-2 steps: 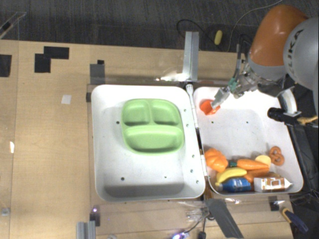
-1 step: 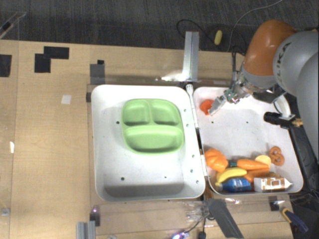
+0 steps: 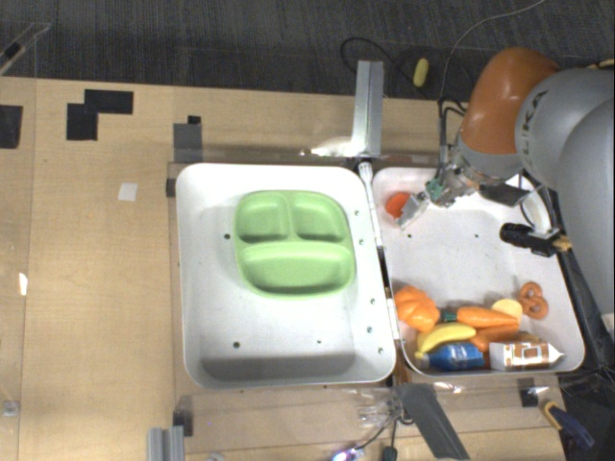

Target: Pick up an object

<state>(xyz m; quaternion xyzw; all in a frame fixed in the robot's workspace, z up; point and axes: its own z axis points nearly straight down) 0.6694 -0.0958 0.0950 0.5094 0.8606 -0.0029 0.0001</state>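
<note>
While the gripper [image 3: 415,206] sits low in the upper-left corner of the right bin [image 3: 480,243], just beside a small red object [image 3: 396,203], I cannot tell whether the jaws are spread or pressed together; nothing is visibly pinched between them. The red object lies close against the bin's left wall, and that is the chief risk: a closing finger may strike the wall or nudge the piece away, giving an empty grasp. It looks rounded, so it may well roll or squirt out under pressure. The other candidates, an orange pepper [image 3: 415,305], banana [image 3: 444,336], carrot [image 3: 490,317] and bottle [image 3: 524,355], crowd the near edge well apart from the gripper. The green tray [image 3: 293,241] in the left bin [image 3: 207,353] is not at risk.
</note>
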